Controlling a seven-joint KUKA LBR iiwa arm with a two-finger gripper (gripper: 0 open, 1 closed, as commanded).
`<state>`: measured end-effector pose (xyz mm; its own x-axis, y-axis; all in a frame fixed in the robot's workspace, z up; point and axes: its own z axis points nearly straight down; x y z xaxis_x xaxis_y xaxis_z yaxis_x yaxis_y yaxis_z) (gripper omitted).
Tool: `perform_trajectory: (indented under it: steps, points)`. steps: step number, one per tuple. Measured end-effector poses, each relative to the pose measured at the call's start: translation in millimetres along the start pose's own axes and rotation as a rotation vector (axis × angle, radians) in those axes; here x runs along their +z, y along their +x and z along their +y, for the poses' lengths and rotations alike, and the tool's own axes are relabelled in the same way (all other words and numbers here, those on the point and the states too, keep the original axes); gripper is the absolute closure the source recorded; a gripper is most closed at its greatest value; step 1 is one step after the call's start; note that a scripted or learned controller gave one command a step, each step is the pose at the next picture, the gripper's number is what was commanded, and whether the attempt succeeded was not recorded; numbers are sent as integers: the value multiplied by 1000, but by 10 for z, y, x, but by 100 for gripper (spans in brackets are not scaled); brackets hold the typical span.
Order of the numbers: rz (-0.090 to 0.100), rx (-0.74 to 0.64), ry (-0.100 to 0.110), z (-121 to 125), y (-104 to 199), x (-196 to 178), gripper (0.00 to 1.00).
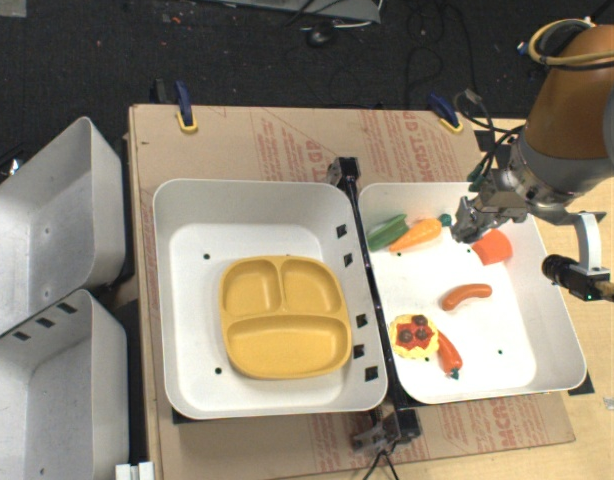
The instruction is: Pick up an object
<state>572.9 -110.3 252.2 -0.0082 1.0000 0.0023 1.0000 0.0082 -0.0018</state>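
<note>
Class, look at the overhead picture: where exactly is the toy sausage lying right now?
The toy sausage lies in the right bin, near its middle, below the orange block and up-right of the toy pizza slice.

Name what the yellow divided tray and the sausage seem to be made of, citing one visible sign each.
Yellow divided tray: probably moulded plastic, matte; one even colour, soft rounded compartment ridges.
Sausage: likely plastic or rubber toy food; uniform orange-brown with a slight sheen.
</note>
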Motion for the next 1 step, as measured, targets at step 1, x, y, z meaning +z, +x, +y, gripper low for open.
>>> perform_trajectory:
  steps: [1]
  points:
    - [0, 1, 2, -180, 503, 154, 100]
